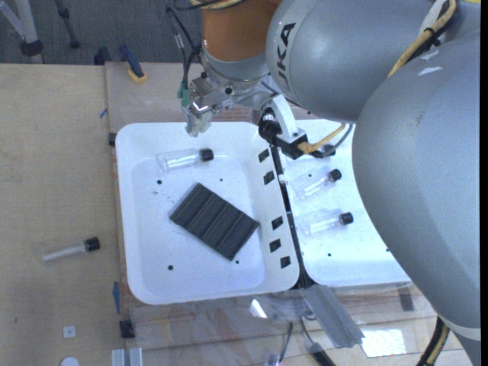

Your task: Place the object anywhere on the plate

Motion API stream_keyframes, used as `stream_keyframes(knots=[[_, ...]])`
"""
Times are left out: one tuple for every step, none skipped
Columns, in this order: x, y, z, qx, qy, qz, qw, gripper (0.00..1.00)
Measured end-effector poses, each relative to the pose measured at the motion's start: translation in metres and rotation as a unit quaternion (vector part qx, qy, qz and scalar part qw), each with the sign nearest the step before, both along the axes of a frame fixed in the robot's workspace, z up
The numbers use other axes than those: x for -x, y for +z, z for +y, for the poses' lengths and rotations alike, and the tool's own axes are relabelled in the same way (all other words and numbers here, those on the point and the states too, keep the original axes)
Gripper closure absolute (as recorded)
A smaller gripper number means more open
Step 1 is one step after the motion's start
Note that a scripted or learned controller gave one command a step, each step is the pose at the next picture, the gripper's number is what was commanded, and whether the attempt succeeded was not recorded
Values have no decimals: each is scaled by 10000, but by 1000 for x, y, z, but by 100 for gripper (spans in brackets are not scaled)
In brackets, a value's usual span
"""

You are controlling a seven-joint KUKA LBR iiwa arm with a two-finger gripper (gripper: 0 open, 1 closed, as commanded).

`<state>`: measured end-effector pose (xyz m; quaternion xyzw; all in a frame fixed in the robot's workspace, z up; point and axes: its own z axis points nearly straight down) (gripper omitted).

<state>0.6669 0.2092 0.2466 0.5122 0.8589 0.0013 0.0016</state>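
Near edge: a capped vial (70, 250) lies on the bench left of the bins, outside them. Left bin (137, 273): dark ribbed plate (213, 221) lies flat at its centre, skewed. Beyond the plate, a clear vial with black cap (184, 158) lies on its side on the bin floor, apart from the plate. Right bin (343, 269): two more capped vials (326, 223). Far rim of the left bin: gripper (197, 122) hangs just above and beyond that vial, nothing seen between the tips; whether spread or pressed together, cannot tell.
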Motion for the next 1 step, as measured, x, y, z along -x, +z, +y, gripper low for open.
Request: stream_keyframes(knots=[[14,-58,0,1,2633,18,9647,100]])
